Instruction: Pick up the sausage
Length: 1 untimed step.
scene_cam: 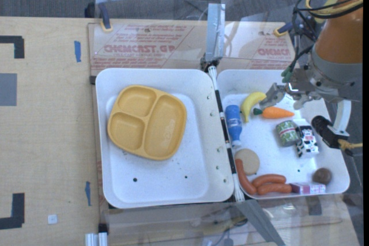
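Plainly, target: the sausage (266,183), a string of reddish links lying along the front wall of the right bin (340,184), well short of the fingers and toward the camera from them.
Gripper: the gripper (288,95) hangs over the back of the right bin, close above the carrot (278,113) and beside the banana (251,104).
Fingers: two grey fingers (274,95) stand spread, with nothing between them.
Neighbours of the sausage: a round tan disc (247,160) touches its left end; a small pink-and-white packet (307,188) lies just off its right end; a brown ball (322,175) sits near that.
Likely handling: light, smooth plastic skin, probably stiff but slippery; linked pieces may flop at the joints.
Where to grip: judged best across the middle of one straight link, fingers astride its narrow width, away from the bin wall and the disc.
Risk: rolling out of a shallow pinch, or fingers striking the front wall.
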Motion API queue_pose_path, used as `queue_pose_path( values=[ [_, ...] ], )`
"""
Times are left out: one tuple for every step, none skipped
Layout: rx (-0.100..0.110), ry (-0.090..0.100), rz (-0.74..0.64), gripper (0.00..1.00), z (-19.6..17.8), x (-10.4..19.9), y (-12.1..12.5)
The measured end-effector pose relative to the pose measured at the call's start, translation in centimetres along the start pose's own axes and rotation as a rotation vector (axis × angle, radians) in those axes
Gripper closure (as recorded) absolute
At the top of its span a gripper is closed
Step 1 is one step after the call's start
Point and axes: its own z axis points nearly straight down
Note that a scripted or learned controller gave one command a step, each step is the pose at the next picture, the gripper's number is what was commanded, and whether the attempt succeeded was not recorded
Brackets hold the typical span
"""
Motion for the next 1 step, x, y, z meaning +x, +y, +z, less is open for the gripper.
queue_pose_path(
  values=[
    [-0.002,0.0,0.0,1.0,-1.03,-0.01,0.09]
  ],
)
